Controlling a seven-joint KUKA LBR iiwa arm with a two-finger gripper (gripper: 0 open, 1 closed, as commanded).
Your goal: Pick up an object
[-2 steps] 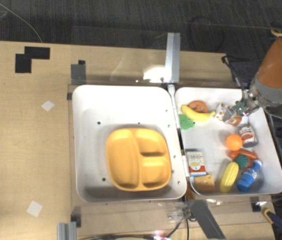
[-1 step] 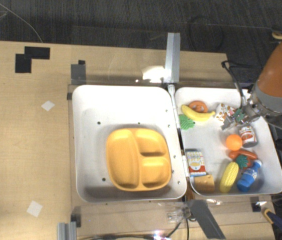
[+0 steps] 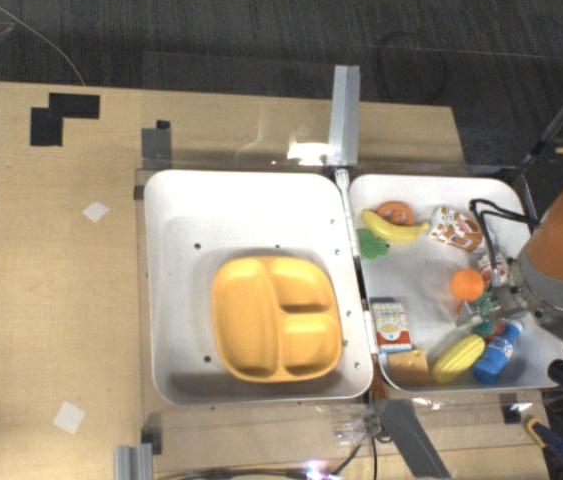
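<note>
Corn cob (image 3: 458, 357) lies in the right bin (image 3: 441, 183), near its front edge, just left and nearer than the end effector (image 3: 488, 311). Its long axis runs diagonal, toward the end effector. Whether the end effector is released or clenched, I cannot tell.

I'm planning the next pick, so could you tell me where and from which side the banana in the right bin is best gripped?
Grip the banana across its middle, coming straight down from above. It lies flat and curved, running from upper left to lower right, so the narrow width at mid-length probably suits the gripper. The tomato sits close behind it and a green leafy item lies at its left, so approaching from the sides looks crowded.
</note>
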